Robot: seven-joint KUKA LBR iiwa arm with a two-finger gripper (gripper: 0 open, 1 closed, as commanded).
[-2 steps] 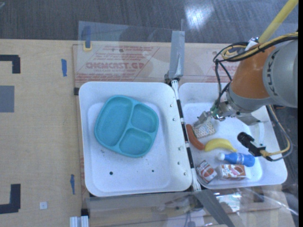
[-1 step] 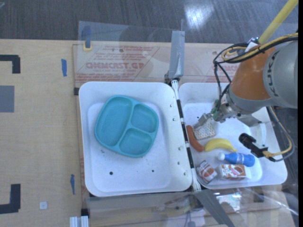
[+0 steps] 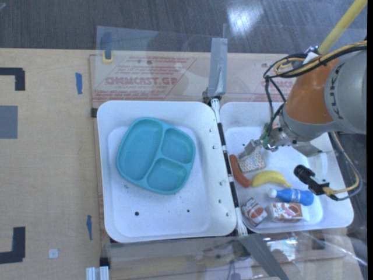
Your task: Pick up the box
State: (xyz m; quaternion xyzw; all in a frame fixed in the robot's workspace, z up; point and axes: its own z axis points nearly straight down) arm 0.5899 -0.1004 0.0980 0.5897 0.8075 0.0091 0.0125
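1. The left bin [image 3: 111,214] holds a blue divided plate [image 3: 156,154], lying flat.
2. In the right bin [image 3: 341,212], a red sausage [image 3: 238,171] lies near the left wall, with a banana [image 3: 270,178] just beside it.
3. The gripper [image 3: 254,150] is clenched on the box [image 3: 250,160], a small patterned one, just above the sausage.
4. Near the front edge lie a red-and-white carton [image 3: 254,211], a second carton [image 3: 286,212] and a blue bottle [image 3: 293,196].
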